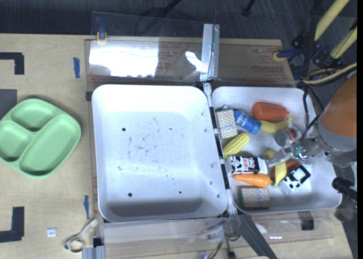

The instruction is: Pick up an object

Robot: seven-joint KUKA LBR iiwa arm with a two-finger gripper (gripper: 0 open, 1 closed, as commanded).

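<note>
The right bin [317,198] holds a heap of toy items. Among them are an orange-red oblong piece [270,110], a blue can [247,122], a checkered box [226,123], a corn cob [236,143], a black-and-white carton [247,165], a carrot [253,180], a yellow banana [279,173] and a black-and-white cube [297,177]. My gripper [295,151] reaches in from the right and hangs low over the bin's right half, just above the banana and the cube. Nothing shows as lifted with it.
The left bin [153,144] lies beside the right one, split from it by a shared rim. A green divided plate [37,136] rests on the bench at far left. A clear panel [147,54] stands behind the bins. The arm's orange band [346,110] fills the right edge.
</note>
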